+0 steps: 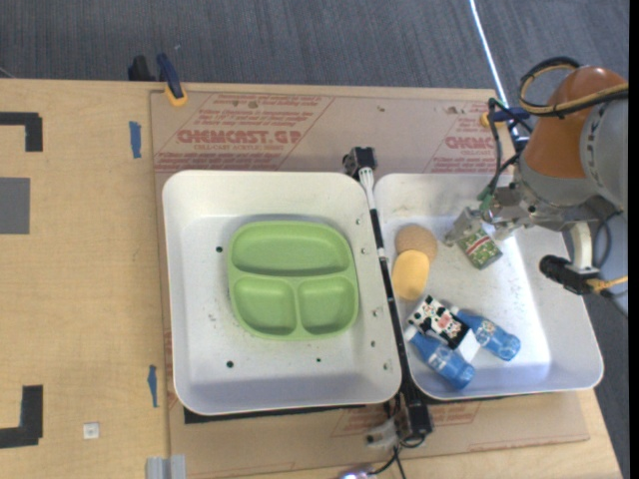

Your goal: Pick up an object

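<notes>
The gripper (477, 230) hangs low in the right bin (569, 367), upper right of the frame, its jaws seemingly clenched on a small green packet (484, 250). The grip looks to catch only an edge; lifting could let it slip down toward the yellow egg-shaped toy (410, 273) and blue bottles (469, 352).

The brown sheet (300, 133) under the bins carries red print: "CHEMCAST" followed by letters that look like "GP", once behind the left bin and again, partly cut off, behind the right bin. Smaller red lines around it are too small to read. A small green tag (483, 251) in the right bin bears marks that cannot be read
</notes>
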